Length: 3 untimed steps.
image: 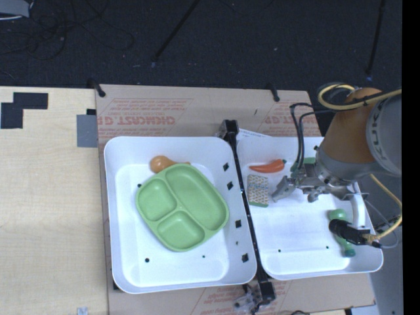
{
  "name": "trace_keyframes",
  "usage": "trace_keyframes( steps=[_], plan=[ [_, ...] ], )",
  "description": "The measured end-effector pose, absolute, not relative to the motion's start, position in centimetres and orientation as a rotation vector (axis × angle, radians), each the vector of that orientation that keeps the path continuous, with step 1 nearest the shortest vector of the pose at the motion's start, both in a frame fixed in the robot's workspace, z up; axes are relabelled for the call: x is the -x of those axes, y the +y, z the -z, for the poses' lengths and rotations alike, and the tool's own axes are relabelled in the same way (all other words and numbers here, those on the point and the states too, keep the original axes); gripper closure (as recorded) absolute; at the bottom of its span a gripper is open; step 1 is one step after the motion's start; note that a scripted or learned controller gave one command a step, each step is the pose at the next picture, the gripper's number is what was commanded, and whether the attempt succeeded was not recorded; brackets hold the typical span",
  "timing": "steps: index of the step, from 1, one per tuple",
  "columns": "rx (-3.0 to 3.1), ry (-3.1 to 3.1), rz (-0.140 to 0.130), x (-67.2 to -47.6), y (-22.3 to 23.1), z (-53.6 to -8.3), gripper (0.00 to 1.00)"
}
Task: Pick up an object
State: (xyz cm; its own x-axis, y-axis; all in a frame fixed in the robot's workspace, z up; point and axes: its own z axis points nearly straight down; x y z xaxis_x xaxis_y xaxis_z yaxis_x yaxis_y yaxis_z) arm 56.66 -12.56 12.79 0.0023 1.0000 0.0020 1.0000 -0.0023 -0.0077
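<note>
The tool [283, 190] hangs low over the right bin [295, 251], in that bin's far half and towards the edge it shares with the left bin [125, 241]. The slanted view from above does not show whether the tool is apart or together, and nothing can be seen held in it. The grey arm [367, 140] with its orange band comes in over the right bin's far right corner.

Two things lie close to the tool. A small patterned pad [258, 190] rests flat on the bin floor just beside the tool's tip, hard against the shared edge. An orange carrot-shaped piece [266, 167] with a green end lies near the far edge, lengthwise along it and apart from the pad. A small green piece [338, 214] sits near the right bin's right edge; what it is cannot be made out.

In the left bin a green divided plate [182, 205] with three compartments lies flat in the middle, turned at an angle to the bin's edges. A small orange ball [159, 163] touches the plate's rim on the side of the far edge.

Both bins stand on a sheet of brown cardboard [164, 113], which lies on the pale wooden desk [46, 195].
</note>
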Motion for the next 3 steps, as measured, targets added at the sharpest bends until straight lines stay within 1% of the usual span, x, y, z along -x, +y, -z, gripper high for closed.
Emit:
trace_keyframes(
  steps=[1, 2, 3],
  plan=[
    [2.224, -2.218, -0.001, -56.8, -12.6, -8.9, 0.0],
    [2.226, -2.21, -0.005, -56.6, -12.7, -9.7, 1.0],
    [2.227, -2.214, -0.001, -56.1, -12.7, -15.8, 1.0]
  ],
)
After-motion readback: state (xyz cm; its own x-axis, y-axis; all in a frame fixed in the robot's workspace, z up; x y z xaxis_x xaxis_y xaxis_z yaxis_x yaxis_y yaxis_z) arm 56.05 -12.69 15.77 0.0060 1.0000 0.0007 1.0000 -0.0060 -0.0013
